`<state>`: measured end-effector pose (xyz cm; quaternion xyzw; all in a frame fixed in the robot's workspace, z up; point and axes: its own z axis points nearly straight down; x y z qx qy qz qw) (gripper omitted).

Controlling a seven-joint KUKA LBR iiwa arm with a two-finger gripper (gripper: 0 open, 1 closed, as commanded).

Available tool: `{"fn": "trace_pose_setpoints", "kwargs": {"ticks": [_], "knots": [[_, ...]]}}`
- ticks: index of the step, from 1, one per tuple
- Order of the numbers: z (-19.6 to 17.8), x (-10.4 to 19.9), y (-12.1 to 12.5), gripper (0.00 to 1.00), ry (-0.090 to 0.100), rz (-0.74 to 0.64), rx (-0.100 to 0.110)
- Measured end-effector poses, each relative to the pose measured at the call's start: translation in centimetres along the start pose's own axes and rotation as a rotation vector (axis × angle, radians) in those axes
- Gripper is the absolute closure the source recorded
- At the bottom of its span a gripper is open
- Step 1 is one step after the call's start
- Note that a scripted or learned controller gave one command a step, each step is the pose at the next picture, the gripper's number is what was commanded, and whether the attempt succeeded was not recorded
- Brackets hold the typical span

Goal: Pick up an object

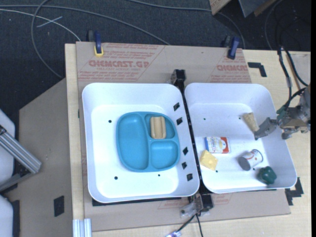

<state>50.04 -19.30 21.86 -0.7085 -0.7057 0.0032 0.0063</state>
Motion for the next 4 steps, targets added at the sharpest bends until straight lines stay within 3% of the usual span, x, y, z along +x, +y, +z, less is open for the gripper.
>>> {"fn": "trace_pose_setpoints", "kwargs": {"ticks": [1, 3, 4], "knots": [[-0.6, 0.1, 0.3, 0.0, -0.003, -0.004, -0.013], [11.1, -1.1, -0.5, 0.0, -0.001, -0.003, -0.008], [13.5, -1.1, -0.5, 0.0, -0.001, -0.004, -0.009]]}}
